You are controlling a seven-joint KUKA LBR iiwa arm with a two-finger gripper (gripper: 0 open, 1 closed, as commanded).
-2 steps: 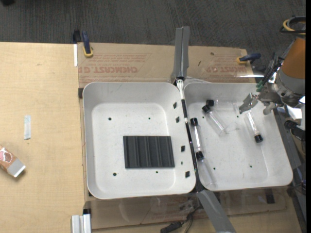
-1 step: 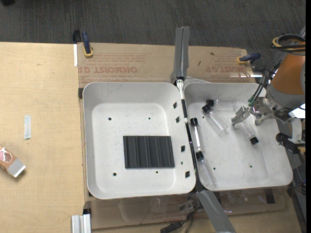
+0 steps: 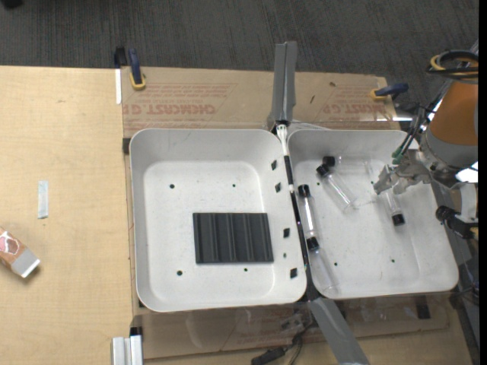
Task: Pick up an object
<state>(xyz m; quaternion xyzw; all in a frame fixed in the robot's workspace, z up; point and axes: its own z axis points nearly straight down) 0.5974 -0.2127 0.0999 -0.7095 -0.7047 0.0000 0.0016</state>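
Observation:
My gripper (image 3: 386,182) hangs low over the right part of the right bin (image 3: 426,280), below the orange wrist band (image 3: 455,116). A clear tube with a black cap (image 3: 396,217) lies just under and in front of the gripper; whether they touch is unclear. Another clear tube (image 3: 337,186) with a black cap lies at a slant in the middle of that bin. A third clear tube (image 3: 307,217) runs along the bin's left wall. In the left bin (image 3: 152,204) a dark ribbed rectangular block (image 3: 232,238) lies flat.
Cardboard (image 3: 228,97) lies under the bins, held by clamps at the back left (image 3: 135,71) and back right (image 3: 388,91). On the wooden table to the left lie a small grey strip (image 3: 42,200) and a red-and-white packet (image 3: 17,254).

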